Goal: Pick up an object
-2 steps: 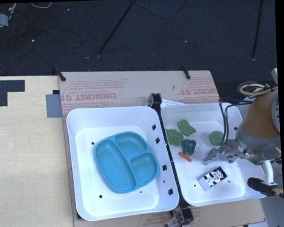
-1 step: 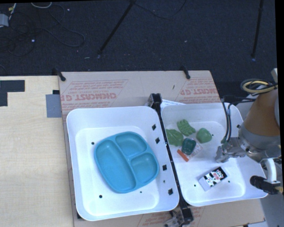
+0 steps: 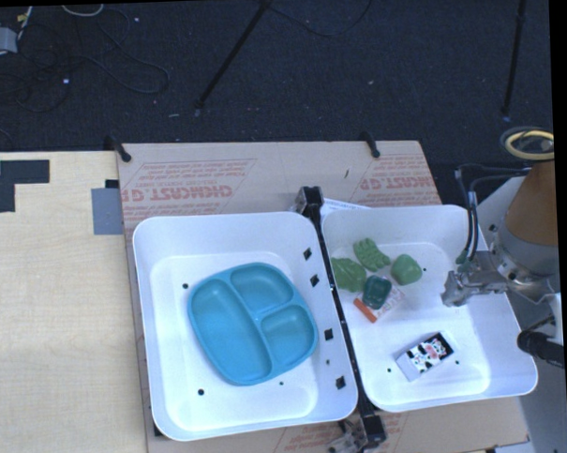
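Near the right bin's front, a black-and-white packet (image 3: 425, 355).

A pale wooden bench (image 3: 53, 315) carries a brown cardboard sheet (image 3: 216, 182) with red printing, lying flat on it. On the cardboard sit two shallow white bins side by side, touching along a black clipped seam: the left bin (image 3: 168, 385) just left of the seam, the right bin (image 3: 497, 380) just right of it. Dark patches mark the bench left of the cardboard
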Controlling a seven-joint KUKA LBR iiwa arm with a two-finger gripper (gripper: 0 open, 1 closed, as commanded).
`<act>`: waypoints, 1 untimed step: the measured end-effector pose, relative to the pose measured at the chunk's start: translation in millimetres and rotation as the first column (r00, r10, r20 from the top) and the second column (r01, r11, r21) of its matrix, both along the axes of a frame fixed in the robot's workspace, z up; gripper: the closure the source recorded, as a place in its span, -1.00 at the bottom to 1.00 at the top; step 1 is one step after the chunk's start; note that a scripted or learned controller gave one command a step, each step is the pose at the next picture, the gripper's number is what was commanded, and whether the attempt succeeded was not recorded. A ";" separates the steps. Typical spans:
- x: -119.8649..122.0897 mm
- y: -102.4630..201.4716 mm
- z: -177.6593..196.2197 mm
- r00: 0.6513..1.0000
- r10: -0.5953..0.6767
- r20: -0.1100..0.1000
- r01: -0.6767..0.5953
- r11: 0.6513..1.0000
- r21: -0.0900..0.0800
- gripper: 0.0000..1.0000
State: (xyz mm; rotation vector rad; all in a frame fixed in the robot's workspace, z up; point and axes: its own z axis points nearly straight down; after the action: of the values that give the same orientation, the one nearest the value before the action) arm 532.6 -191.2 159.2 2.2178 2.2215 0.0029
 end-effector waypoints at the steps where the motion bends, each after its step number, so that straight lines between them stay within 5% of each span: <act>1: 5.2 9.0 51.6 1.000 0.001 0.000 -0.001 1.000 0.000 1.00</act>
State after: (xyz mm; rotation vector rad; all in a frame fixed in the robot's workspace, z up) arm 537.8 -182.2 210.8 2.2168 2.2220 0.0034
